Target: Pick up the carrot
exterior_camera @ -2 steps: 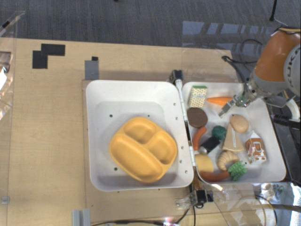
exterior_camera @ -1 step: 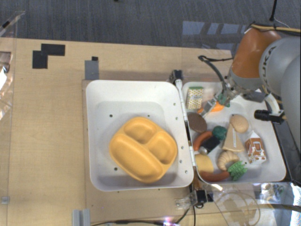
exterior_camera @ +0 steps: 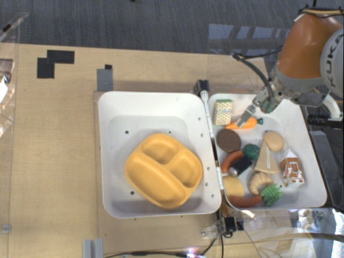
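Observation:
The carrot (exterior_camera: 243, 124), orange with a small green tip at its right end, lies near the back of the right bin (exterior_camera: 317, 190). My gripper (exterior_camera: 250, 114) reaches down from the upper right and sits right over the carrot's middle. Its fingers (exterior_camera: 252, 111) appear to straddle or touch the carrot, but the carrot still rests among the other food on the bin floor. The arm's orange band (exterior_camera: 306, 39) hangs above the bin's far right corner.
Around the carrot the right bin holds a corn-patterned block (exterior_camera: 223, 111), a brown disc (exterior_camera: 228, 140), a sausage (exterior_camera: 232, 159), broccoli (exterior_camera: 271, 193), a croissant (exterior_camera: 259, 180) and a small carton (exterior_camera: 293, 171). The left bin (exterior_camera: 110, 149) holds a yellow divided plate (exterior_camera: 164, 169).

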You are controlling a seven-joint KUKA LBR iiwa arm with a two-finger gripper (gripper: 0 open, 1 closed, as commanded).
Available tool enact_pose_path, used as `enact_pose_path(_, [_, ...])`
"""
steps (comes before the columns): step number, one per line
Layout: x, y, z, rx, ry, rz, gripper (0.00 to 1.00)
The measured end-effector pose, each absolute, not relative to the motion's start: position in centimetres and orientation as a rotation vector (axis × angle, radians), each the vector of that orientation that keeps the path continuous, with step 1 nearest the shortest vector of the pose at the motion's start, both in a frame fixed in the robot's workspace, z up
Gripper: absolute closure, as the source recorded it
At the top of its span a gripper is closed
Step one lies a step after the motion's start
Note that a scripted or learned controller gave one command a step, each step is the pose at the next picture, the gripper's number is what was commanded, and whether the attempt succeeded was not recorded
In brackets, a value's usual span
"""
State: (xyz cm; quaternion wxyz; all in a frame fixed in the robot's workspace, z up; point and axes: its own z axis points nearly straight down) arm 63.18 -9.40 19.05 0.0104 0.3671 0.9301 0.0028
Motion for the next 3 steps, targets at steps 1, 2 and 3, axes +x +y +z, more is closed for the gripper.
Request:
enact_pose_path(1, [65.7, -11.3, 10.0, 1.378, 2.807, 0.009, 0.00])
enact_pose_path(2, [63.8, -13.8, 9.5, 1.683, 2.628, 0.022, 0.00])
enact_pose_path(3, [64.1, -13.7, 10.9, 1.670, 2.631, 0.025, 1.00])
